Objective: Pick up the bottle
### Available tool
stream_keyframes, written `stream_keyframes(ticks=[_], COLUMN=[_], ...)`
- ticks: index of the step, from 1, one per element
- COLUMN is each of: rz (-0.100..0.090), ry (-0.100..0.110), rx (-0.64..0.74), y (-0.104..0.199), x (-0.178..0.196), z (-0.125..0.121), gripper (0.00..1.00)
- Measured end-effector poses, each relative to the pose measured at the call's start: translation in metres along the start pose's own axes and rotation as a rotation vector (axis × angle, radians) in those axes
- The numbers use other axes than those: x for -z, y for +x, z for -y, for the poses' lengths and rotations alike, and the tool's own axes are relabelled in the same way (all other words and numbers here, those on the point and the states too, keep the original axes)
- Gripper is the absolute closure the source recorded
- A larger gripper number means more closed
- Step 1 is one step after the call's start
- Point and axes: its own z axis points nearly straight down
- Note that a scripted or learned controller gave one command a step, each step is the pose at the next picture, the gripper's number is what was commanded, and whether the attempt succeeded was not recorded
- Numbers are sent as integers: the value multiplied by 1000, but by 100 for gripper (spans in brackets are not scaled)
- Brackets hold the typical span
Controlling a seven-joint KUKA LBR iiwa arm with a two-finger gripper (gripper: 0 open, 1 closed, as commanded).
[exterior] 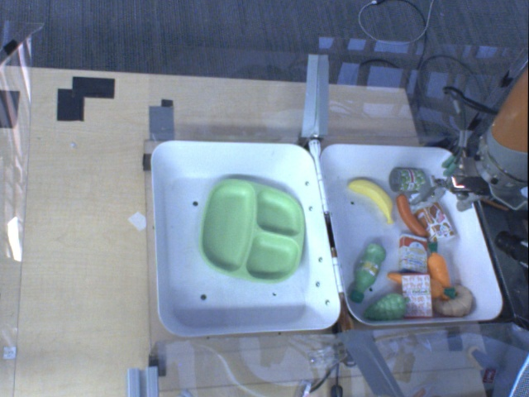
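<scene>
Bottle (367, 270), green, lying tilted in the near left part of my right bin (488, 255), beside a green lumpy toy (386, 307), cartons (417, 294) and an orange carrot (439, 270). Farther back in that bin: a red sausage (409, 215), banana (371, 198) and grey can (407, 178). Left bin (173, 246) holds a green divided tray (252, 230). Gripper (457, 182) at the right bin's far right edge; whether it is parted or closed I cannot tell.
</scene>
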Motion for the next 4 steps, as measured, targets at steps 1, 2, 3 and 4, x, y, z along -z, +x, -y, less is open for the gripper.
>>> stream_keyframes(ticks=[1,2,3,4], rz=[-1,-1,-1,-5], ry=[1,-3,-3,-8], rx=[-118,-118,-118,-369], y=[73,72,72,66], x=[-116,-105,-105,-139], z=[37,35,35,40], gripper=[0,100,0,0])
